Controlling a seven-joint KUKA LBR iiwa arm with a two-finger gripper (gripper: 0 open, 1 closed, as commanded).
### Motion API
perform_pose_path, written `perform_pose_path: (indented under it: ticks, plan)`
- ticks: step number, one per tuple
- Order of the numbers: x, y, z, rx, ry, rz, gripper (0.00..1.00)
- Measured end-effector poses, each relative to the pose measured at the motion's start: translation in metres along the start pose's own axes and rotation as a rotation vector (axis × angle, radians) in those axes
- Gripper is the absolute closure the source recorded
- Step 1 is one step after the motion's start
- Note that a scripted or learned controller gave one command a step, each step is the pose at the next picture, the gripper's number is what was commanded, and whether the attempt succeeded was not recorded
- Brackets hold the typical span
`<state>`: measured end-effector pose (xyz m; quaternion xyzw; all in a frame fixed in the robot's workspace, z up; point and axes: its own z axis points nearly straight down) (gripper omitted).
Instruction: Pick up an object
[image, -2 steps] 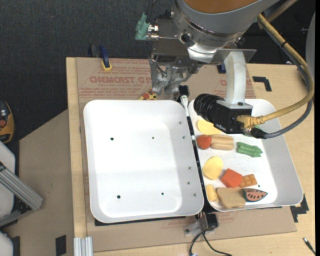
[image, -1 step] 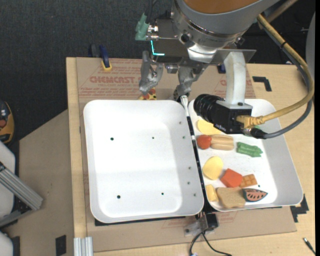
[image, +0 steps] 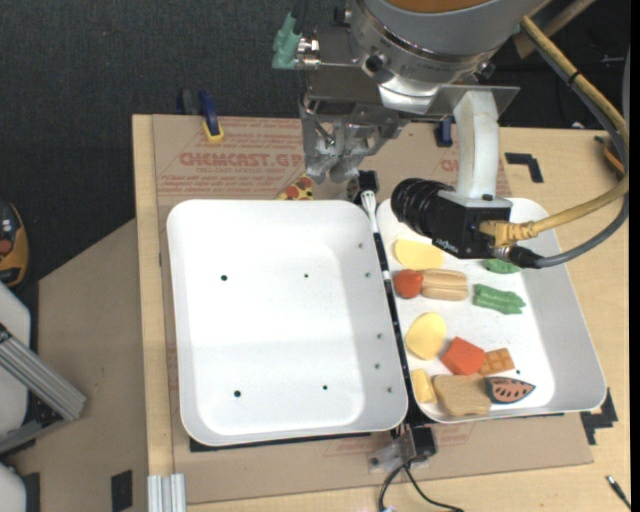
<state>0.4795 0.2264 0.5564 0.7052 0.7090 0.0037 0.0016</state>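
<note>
Grey arm's hand (image: 335, 150) hovering over tabletop's far edge, beyond shallow white left bin (image: 200, 250); finger state untellable. Toy food, including red tomato-like piece (image: 407, 284), lying clustered in shallow white right bin (image: 570, 340), awaiting pick.

Toy foods (image: 446, 348) (about 10) lie clustered in right bin (image: 570, 350).

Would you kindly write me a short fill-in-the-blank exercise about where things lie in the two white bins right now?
1. The toy foods all lie in the ____ shallow white bin.
2. The small red round tomato touches the ____ end of the tan hot-dog bun.
3. The dark-rimmed watermelon slice lies near that bin's ____ edge.
4. The arm's gripper is above the brown ____ board, beyond the bins.

Missing words: right; left; front; cardboard
</note>
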Motion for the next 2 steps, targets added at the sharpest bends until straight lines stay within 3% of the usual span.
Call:
perform_pose_path:
  ticks: [1, 2]
  plan:
    - [0.0, 0.0, 0.001, 0.001, 0.0, 0.0, 0.0]
    - [0.001, 0.0, -0.01, -0.003, 0.001, -0.002, 1.0]
